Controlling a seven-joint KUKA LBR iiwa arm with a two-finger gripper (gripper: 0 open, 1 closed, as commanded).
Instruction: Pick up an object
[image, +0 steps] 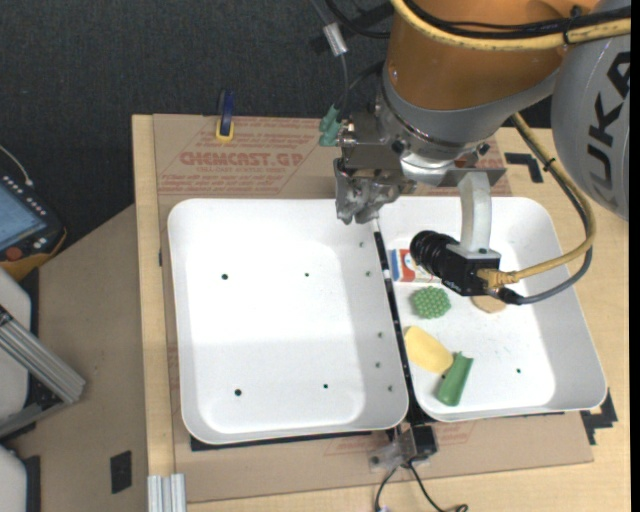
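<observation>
Where bins (270, 330) meet, four objects (431, 302).

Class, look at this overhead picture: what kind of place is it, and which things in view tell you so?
Probably a robotics lab test bench. A grey and orange robot arm hangs over two white bins, small toy-like items such as a green bumpy ball lie in the right bin, and cables run across.

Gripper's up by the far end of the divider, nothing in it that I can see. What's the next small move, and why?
Probably shift the gripper toward the near side of the right white bin first. It hangs at the far rim, while the round green bumpy ball, yellow wedge and green cylinder lie nearer the camera.
</observation>
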